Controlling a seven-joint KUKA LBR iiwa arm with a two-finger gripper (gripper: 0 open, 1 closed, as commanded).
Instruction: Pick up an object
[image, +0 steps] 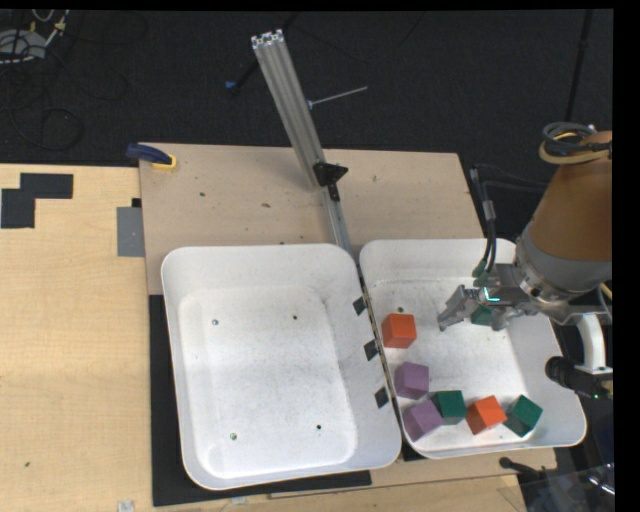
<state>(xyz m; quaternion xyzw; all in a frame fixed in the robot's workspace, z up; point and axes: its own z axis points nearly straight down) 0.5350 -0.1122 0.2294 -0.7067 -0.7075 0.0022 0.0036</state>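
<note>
The right bin (440, 262) holds several small blocks. An orange block (399, 330) lies near its left wall. Below it sit two purple blocks (411, 379) (422, 416), a green block (450, 404), another orange block (486, 413) and a green block (523, 414) at the front right corner. My gripper (472, 308) hangs low over the right half of this bin, to the right of the upper orange block. A dark green block (485, 319) shows partly right under it; whether it is gripped is hidden.
The left bin (200, 270) lies beside the right one, with black clips on the shared wall. A slanted aluminium bar (295, 110) rises behind the bins. The arm's grey body (570, 230) covers the right bin's right edge.
</note>
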